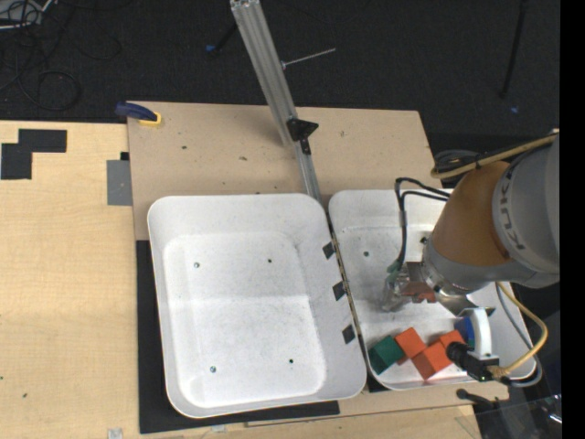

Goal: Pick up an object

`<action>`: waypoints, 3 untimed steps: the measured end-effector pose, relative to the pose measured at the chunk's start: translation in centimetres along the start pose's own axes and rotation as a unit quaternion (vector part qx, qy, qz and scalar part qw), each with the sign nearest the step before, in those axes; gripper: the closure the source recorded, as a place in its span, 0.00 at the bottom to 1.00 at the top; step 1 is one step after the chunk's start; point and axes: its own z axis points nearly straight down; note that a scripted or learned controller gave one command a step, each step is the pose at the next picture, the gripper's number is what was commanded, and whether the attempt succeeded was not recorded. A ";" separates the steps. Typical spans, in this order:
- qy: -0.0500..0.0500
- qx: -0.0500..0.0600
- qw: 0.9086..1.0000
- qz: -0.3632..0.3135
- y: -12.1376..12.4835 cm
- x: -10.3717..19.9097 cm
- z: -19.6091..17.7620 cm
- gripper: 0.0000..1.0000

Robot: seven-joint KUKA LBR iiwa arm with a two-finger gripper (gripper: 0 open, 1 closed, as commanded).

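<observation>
My gripper (398, 294) reaches down into the right bin (366, 218), near its middle, under the grey arm with the orange band (471, 218). Several small objects lie at that bin's near end: a green block (387, 353), an orange block (410, 340), another orange-red block (431, 362) and a blue and white object (475, 327). The gripper is a little beyond the blocks, above the bin floor, and I see nothing in it. The arm hides part of the bin's right side.
The large left bin (174, 236) lies beside the right one, with black clips (338, 290) along the shared wall. A metal rail (270, 71) slants up from behind the bins. A blue and yellow clamp (139, 112) rests at the bench's far left corner.
</observation>
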 end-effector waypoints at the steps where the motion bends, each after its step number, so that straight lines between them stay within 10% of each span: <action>1: -0.002 -0.003 1.000 -0.005 0.1 -0.3 -6.3 1.00; 3: -0.002 -0.003 1.000 -0.006 -0.5 -1.3 -16.0 1.00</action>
